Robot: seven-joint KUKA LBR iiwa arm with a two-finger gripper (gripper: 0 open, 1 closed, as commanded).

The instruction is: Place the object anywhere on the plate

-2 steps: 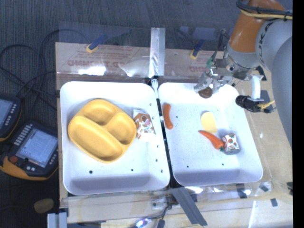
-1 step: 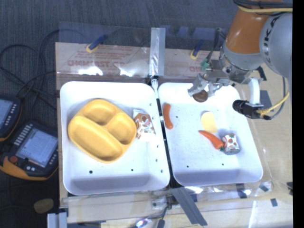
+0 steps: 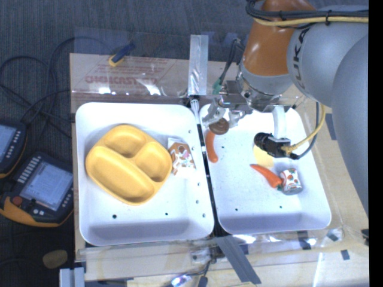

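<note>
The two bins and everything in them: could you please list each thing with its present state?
yellow plate: upright in the left bin, nothing on it
patterned piece: in the left bin, against the plate's right rim
tool: over the right bin's upper left corner
orange piece: lying in the right bin, below the tool
carrot: lying in the right bin
small can: on its side beside the carrot
</note>
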